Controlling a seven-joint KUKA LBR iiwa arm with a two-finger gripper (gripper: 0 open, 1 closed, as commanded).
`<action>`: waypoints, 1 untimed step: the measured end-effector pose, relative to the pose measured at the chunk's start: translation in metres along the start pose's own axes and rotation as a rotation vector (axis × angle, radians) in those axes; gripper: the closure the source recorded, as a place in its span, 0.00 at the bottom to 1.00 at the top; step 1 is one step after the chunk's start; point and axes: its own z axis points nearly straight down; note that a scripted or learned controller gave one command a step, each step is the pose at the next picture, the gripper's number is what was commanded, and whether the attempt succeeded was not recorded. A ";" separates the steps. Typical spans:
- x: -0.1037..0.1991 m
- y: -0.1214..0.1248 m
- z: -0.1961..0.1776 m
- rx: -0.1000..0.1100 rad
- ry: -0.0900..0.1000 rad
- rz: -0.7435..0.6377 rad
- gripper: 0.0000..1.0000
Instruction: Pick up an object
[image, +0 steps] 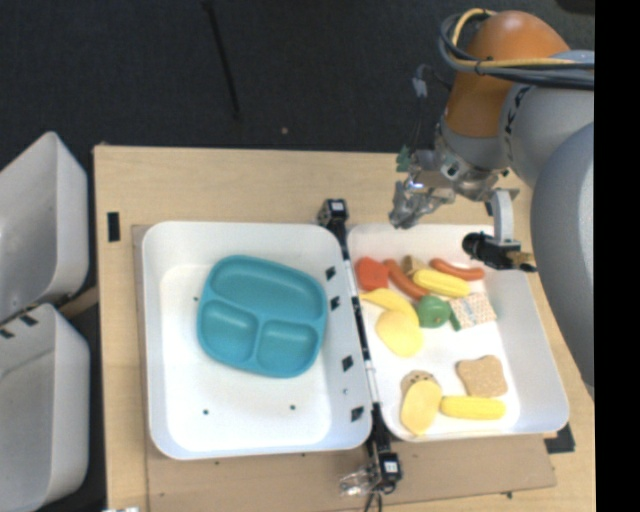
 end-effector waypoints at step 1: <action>0.002 -0.005 -0.007 0.001 -0.001 -0.002 1.00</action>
